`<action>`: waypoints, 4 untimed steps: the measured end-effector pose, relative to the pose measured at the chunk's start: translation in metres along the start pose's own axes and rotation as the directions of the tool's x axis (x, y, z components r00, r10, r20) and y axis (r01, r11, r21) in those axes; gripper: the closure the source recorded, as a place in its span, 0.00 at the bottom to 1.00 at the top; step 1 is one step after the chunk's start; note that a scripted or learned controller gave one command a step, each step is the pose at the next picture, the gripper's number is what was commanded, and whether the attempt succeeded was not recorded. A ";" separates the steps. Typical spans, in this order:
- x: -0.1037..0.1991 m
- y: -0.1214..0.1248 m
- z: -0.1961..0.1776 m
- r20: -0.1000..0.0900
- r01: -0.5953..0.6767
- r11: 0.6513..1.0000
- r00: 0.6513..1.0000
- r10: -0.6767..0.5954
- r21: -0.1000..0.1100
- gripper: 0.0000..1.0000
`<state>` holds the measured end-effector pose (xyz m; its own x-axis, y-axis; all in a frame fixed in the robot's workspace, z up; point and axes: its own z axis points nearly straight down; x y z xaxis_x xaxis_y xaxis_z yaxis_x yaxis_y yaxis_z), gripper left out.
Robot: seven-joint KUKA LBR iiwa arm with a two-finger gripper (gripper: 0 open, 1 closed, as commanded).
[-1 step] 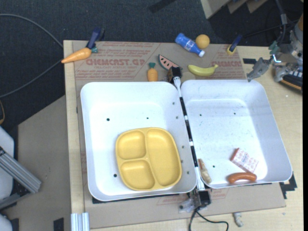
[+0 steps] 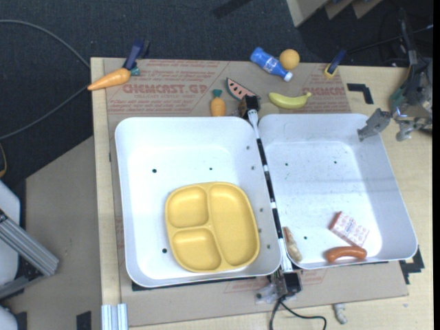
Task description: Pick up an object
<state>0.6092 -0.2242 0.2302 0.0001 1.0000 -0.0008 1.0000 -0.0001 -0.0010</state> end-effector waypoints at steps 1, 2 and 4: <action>0.003 -0.019 0.003 0.000 0.000 1.000 1.000 0.000 0.000 0.00; 0.006 -0.058 0.015 -0.001 0.000 1.000 1.000 0.000 0.000 0.00; 0.042 -0.130 0.058 -0.001 0.000 1.000 1.000 0.000 0.000 0.00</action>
